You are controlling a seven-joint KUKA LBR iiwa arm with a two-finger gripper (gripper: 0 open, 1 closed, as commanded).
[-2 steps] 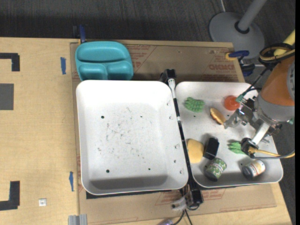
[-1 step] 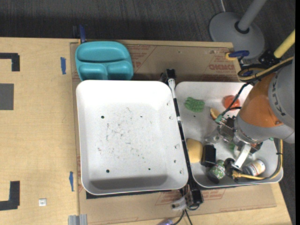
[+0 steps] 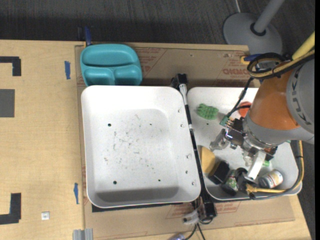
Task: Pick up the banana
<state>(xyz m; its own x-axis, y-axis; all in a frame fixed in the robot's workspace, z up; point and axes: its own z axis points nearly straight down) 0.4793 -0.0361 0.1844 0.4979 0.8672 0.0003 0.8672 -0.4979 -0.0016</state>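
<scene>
Arm (image 3: 272,109) overhangs right bin (image 3: 220,98); gripper (image 3: 234,141) state unclear, near black block (image 3: 218,172), yellow wedge (image 3: 206,159).

The arm (image 3: 274,109) runs off the right edge and hides the middle and right of the right bin (image 3: 216,92). Beside its orange band, a red-orange thing (image 3: 243,108) shows as a sliver, too little to name. A yellow piece (image 3: 206,158) is covered at its lower end; banana or not, I cannot tell. On the counter (image 3: 40,134), a white speck (image 3: 45,215) is too small to identify.
</scene>
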